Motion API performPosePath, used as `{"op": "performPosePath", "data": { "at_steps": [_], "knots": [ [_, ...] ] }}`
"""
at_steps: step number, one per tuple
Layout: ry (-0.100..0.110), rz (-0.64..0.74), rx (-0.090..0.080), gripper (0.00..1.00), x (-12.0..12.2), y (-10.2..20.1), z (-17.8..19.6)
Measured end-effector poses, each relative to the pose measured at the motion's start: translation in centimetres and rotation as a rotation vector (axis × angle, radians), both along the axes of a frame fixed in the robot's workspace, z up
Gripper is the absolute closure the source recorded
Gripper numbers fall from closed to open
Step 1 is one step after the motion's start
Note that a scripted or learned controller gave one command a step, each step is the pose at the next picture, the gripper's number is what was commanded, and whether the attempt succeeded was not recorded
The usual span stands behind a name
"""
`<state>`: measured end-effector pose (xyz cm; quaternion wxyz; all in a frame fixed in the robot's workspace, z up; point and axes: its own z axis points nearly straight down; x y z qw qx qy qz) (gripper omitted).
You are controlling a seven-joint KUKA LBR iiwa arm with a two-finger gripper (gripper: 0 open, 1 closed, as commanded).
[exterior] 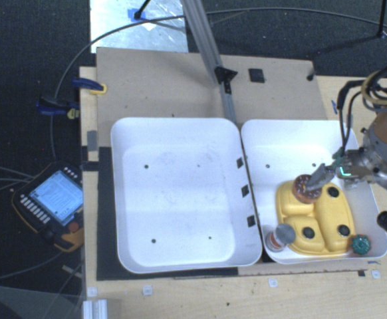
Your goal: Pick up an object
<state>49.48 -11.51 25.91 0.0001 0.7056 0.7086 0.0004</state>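
The right bin holds a yellow plastic toy with black spots in its near right part. On the toy's far left corner sits a brown ring-shaped piece. A small bottle with a grey cap lies at the toy's near left. By the toy's near right corner is a teal knobbly object. My gripper reaches in from the right and hangs just over the brown ring and the toy's far edge. Nothing shows as lifted.
The left bin stands beside the right one, joined by black clips along the shared wall. A grey pole slants over the bench's far side. A teach pendant lies on the floor to the left.
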Motion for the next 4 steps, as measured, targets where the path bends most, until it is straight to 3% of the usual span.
{"op": "performPosePath", "data": {
  "at_steps": [1, 4],
  "knots": [
    [-0.001, 0.000, 0.000, 0.00, 0.0, 0.0, 0.1],
    [0.003, -0.002, 0.003, 0.00, 0.6, 0.2, -15.2]
  ]
}}
